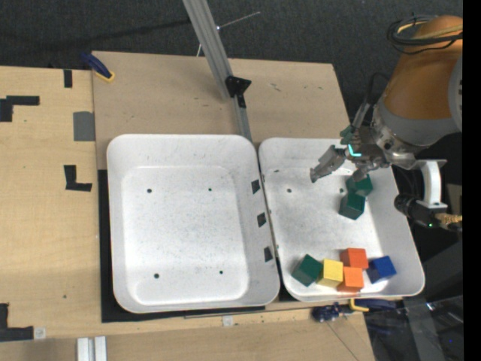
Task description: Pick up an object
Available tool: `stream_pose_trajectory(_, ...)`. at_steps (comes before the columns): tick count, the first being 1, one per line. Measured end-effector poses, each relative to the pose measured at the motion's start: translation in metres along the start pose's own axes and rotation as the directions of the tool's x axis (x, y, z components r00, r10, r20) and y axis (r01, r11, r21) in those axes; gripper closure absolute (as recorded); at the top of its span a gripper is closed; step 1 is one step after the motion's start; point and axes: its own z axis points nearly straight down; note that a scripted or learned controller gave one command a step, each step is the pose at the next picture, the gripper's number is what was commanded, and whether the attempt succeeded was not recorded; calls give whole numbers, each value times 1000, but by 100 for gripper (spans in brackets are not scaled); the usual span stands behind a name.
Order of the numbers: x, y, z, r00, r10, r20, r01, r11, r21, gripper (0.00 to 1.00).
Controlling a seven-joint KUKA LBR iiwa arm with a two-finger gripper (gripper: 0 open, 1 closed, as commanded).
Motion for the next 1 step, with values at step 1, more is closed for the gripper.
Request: stream_pose_trajectory(1, -1, 1, -2, 1000, -1, 1, 1, 1000, -4, 0)
